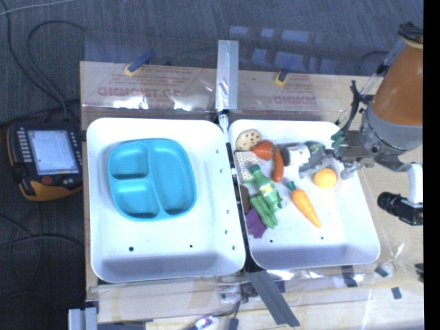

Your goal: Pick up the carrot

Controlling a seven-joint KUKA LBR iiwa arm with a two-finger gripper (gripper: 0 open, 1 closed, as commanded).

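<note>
Where the view begins at the left, a yellow-cased handheld controller (42, 160) lies on the floor, its lower edge partly in shadow. The left bin (206, 253) carries a blue divided plate (151, 177). In the right bin (357, 246), toys crowd against the left wall: a speckled round cookie-like piece (248, 140), a green bottle-like toy (264, 193) and a purple piece (255, 223) overlap, so their outlines are hard to separate. A reddish sausage-shaped toy (278, 163) lies just right of them.

The carrot (306, 207) lies near the bin's middle, clear of its neighbours. It is orange and tapered, with a small green tuft at its upper-left end; its long axis runs diagonally, the point aimed at the lower right. A yellow-orange ball (325, 178) sits just above and right of it.

The gripper (328, 158) hangs over the bin's upper right, beside the ball; whether its fingers are spread or closed cannot be told. The arm (399, 95) is cut off by the right edge.
</note>
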